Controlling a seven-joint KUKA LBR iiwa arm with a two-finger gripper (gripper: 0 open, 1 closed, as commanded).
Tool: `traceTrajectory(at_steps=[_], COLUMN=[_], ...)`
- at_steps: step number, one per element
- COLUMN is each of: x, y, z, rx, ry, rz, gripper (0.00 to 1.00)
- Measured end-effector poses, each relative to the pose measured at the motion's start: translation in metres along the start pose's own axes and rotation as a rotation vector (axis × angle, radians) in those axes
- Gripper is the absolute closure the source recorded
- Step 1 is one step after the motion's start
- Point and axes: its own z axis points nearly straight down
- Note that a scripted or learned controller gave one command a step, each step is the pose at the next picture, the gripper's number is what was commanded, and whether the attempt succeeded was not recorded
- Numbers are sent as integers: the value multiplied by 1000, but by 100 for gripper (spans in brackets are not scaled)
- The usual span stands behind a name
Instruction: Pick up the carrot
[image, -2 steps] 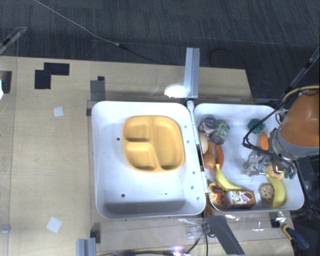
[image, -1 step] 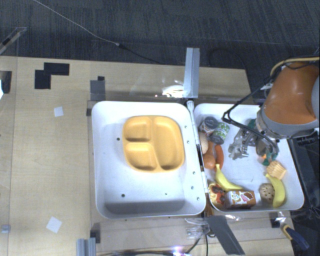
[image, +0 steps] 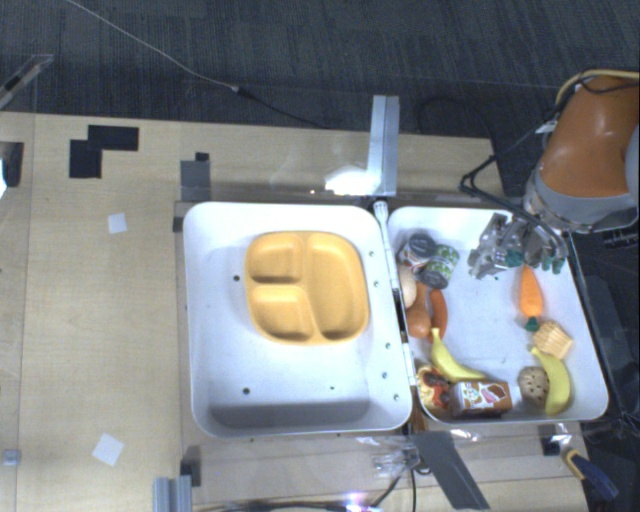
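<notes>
Seen from the camera above, the counter (image: 90, 330) is carrying two shallow white bins side by side; the left bin (image: 215, 300) is holding a yellow divided plate (image: 305, 285), which is lying flat near its middle.

The arm (image: 590, 150), grey with an orange band, is reaching in from the right edge and is hanging over the upper right corner of the right bin (image: 495, 335); the gripper (image: 512, 250) is pointing down into that corner; whether it is released or clenched cannot be told from this angle, and nothing is showing within its grasp.

The carrot (image: 530, 292) is lying on the floor of the right bin, close to the right wall, its length running up and down the picture; its upper end is sitting just below the gripper, and whether the two are touching cannot be told; a small green piece (image: 533, 323) is lying at its lower end, with a tan square cracker (image: 553, 340) just beneath.

Along the left wall of the right bin, a dark round can (image: 420, 245) is crowding against a green-labelled item (image: 441, 266); an orange-red oblong item (image: 437, 312) is lying below them; a banana (image: 455, 362) is curving across the lower left; a brown bottle (image: 475, 397) is lying on its side at the front wall; a second banana (image: 555, 382) is resting in the lower right corner beside a round cookie (image: 533, 382).
</notes>
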Motion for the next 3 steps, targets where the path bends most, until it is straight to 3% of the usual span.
traceTrajectory(at_steps=[1, 2, 3], x=[-3, -47, -33], y=[2, -25, -57], z=[-13, -39, 94], rx=[-1, 1, 1], ry=[-11, -2, -5], rz=[-7, 151, 13], gripper=[100, 100, 100])
